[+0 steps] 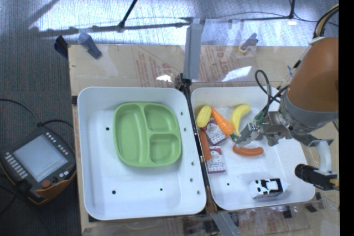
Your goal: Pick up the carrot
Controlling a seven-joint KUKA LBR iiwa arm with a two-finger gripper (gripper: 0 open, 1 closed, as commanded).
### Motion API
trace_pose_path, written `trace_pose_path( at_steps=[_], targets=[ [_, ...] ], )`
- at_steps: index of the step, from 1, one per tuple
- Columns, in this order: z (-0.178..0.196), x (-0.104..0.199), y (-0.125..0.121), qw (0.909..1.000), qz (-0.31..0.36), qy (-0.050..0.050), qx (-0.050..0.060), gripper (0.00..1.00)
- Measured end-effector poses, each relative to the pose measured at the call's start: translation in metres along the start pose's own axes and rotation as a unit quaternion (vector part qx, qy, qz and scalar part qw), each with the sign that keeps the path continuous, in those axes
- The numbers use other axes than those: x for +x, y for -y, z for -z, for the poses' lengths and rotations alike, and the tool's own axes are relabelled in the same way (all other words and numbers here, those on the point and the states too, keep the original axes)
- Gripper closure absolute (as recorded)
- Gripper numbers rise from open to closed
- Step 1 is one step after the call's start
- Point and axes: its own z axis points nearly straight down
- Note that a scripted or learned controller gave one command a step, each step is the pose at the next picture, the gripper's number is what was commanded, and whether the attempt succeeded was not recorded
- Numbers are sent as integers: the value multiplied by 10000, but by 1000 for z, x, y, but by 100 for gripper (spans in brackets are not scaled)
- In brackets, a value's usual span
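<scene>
L bin (99, 174) holds a green divided plate (147, 134). R bin (287, 185): corn cob (204, 116) by L wall, carrot (222, 122) lying diagonal next to it, banana (240, 116), red sausage (248, 151) below. Gripper (241, 134) sits just R of carrot's lower end; can't tell if clenched or released.

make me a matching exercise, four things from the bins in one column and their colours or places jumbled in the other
Things:
1. carrot
2. banana
3. divided plate
4. sausage

Descriptions:
A. green, in the left bin
B. orange, between the corn and the banana
C. red-orange, lying flat just below the gripper
D. yellow, curved, near the right bin's top edge

Pairs: 1-B, 2-D, 3-A, 4-C
</scene>
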Motion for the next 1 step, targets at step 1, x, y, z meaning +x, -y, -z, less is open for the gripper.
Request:
trace_pose_path(
  at_steps=[1],
  targets=[
    [-36,24,-94,9977,-674,0,-5,0]
  ],
)
